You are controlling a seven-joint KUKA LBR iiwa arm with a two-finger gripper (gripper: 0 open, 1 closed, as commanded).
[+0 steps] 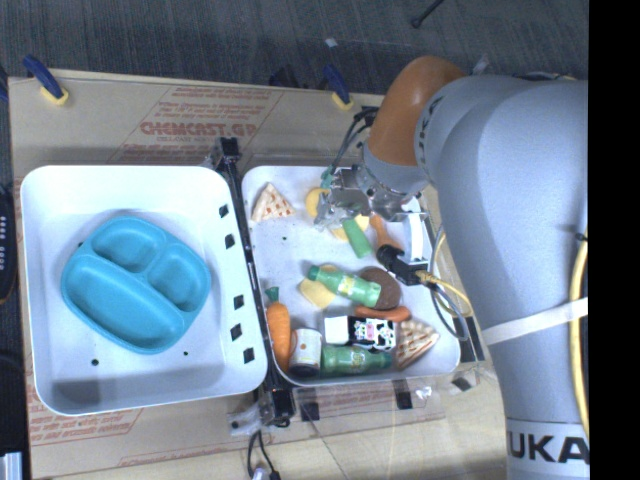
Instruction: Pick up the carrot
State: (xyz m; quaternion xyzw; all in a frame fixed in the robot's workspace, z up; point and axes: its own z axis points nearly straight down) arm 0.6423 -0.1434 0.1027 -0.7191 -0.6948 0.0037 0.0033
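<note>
The carrot [278, 332] is orange with a green top and lies lengthwise against the left wall of the right bin [290, 251], near its front corner. My gripper [345, 206] hangs low over the far end of the same bin, well behind the carrot and to its right. It is just above a small green piece [356, 237] and beside a yellow piece [314, 203]. The wrist and cables hide its tips.
The right bin is crowded: a pizza slice [270, 206], a green bottle [346, 285], a brown disc [381, 284], a green can [352, 359] and a waffle-like wedge [415, 343]. The left bin [40, 268] holds a blue divided plate [135, 282].
</note>
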